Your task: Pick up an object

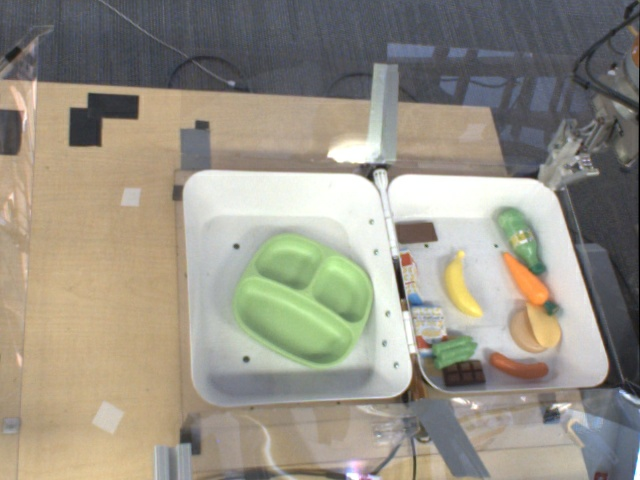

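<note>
The right bin (575, 268) holds several toy foods. A yellow banana (461, 285) lies in the middle. A green bottle (519, 236) and an orange carrot (527, 280) lie along the right side. Below them are a tan bread piece (533, 328) and a red sausage (518, 367). Near the front are a dark chocolate bar (464, 373) and a small green item (453, 350). A brown slab (416, 233) and small printed packets (427, 319) lie by the divider. My gripper (570, 158) hangs beyond the bin's far right corner, above and apart from all of these.
The left bin (210, 218) contains a green divided plate (303, 298). A metal post (384, 108) stands behind the divider between the bins. Cables trail near the arm at the upper right. Wooden bench surface spreads to the left.
</note>
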### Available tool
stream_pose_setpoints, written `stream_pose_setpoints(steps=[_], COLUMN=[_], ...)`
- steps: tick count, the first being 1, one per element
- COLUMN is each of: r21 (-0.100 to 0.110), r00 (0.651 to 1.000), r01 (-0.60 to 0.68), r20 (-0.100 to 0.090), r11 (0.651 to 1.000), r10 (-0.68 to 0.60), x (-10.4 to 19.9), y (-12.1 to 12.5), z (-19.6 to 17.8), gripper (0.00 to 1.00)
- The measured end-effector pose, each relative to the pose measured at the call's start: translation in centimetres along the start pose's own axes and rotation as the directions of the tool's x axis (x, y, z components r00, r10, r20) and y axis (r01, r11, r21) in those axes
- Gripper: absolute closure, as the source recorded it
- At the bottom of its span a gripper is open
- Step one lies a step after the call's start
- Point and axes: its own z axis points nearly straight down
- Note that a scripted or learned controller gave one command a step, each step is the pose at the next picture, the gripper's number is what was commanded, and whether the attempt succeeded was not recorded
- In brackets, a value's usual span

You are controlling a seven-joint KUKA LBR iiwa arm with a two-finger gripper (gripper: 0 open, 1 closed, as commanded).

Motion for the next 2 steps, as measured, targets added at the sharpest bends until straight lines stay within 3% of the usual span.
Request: stream_pose_setpoints(steps=[1,2], r21=[0.003,-0.002], r00=[1.000,0.987], r01=[0.009,-0.161], r20=[0.017,0.008], r11=[1.000,0.987], r10=[-0.009,0.161], x=[-0.5,-1.8], y=[0.5,3.5], z=[-1.7,-5.2], gripper=[1.00,1.00])
